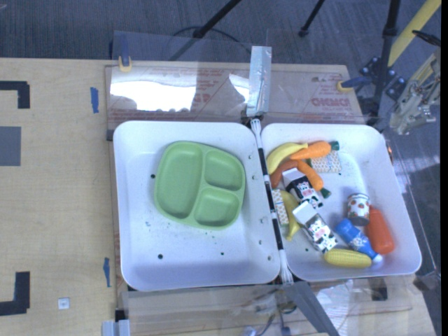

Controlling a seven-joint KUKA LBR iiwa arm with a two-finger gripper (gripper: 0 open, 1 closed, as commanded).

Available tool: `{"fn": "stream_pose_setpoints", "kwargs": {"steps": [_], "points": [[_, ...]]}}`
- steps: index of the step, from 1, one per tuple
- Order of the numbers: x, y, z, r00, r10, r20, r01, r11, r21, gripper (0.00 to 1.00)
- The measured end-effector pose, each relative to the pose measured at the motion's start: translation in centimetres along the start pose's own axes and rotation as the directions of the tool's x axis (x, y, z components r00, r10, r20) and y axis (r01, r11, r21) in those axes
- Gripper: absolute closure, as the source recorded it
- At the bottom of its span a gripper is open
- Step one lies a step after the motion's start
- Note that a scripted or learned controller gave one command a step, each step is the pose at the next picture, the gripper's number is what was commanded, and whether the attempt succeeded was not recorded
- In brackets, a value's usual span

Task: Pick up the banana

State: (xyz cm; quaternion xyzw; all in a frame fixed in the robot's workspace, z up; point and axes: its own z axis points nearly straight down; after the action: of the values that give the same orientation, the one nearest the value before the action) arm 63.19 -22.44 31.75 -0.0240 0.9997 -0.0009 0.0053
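Observation:
The banana (279,157) is yellow and curved, lying in the upper left corner of the right bin (395,187), close to the divider between the bins. An orange carrot (313,150) rests against its right end, and a second orange piece (309,174) lies just below it. A paler yellow piece (289,217) lies along the same bin's left wall, partly under a black-and-white toy (301,187).
The right bin also holds a cow-patterned box (320,235), a corn cob (348,258), a blue item (354,235), a red-orange item (381,231) and a small round white toy (358,205). A green divided plate (201,185) sits in the left bin (133,215).

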Motion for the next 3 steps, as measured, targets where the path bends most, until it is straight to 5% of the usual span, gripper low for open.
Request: {"fn": "stream_pose_setpoints", "kwargs": {"steps": [1,2,3], "points": [[-0.7,2.1,-6.6,0.993,0.122,0.000,-0.122,0.993,0.000,1.00],[-0.8,2.1,-12.0,0.994,0.112,-0.001,-0.112,0.994,0.000,1.00],[3.5,0.3,-12.0,0.940,0.340,-0.006,-0.340,0.940,0.001,1.00]]}}
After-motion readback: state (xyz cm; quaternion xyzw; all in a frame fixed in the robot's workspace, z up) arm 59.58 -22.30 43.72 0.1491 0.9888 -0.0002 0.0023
